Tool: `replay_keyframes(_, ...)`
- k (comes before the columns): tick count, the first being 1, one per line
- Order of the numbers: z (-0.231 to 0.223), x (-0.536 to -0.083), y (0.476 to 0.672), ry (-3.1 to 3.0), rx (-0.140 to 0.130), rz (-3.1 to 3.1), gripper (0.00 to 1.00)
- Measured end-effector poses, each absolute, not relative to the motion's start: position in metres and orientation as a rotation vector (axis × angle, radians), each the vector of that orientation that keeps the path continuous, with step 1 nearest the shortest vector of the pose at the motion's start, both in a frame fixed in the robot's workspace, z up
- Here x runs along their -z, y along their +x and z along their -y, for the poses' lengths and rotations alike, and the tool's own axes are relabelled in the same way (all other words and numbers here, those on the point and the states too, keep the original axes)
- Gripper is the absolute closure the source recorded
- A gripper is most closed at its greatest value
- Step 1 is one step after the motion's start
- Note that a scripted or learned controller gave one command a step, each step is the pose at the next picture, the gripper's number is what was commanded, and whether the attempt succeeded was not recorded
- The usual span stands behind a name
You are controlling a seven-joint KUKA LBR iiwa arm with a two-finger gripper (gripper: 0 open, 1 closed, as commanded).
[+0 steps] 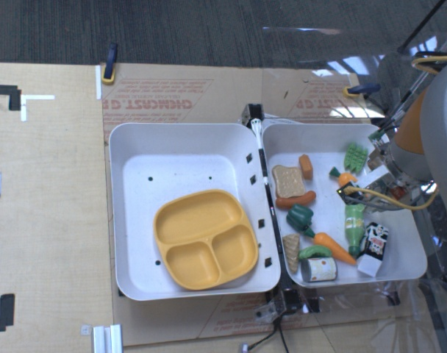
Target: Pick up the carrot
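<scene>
Reaching the carrot (334, 247) means bringing the gripper (376, 166) from the far right of the right bin (312, 134) toward its near side. There the carrot lies slantwise between the green pepper (301, 218) and the tin can (320, 269), near the green bottle (353, 226). We should close across its narrow width and descend straight, sparing those neighbours; whether the gripper is spread or closed we cannot tell.

The carrot (334, 247) lay in the right-hand bin (323, 147) near its front wall, just beside a small can (319, 269) and near a green pepper (301, 218) — while the left-hand bin (135, 197) held a yellow divided plate (201, 196).
</scene>
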State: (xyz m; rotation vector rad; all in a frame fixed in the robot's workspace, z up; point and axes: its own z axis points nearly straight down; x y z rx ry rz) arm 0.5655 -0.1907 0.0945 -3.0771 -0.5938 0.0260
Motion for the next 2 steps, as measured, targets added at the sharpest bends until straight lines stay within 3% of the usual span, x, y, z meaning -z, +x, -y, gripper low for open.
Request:
replay_keyframes(1,0.190,-0.094,0.565,-3.077,-0.027,0.592,0.00)
replay_keyframes(2,0.137,-0.088,0.538,-3.083,-0.014,0.573,0.00)
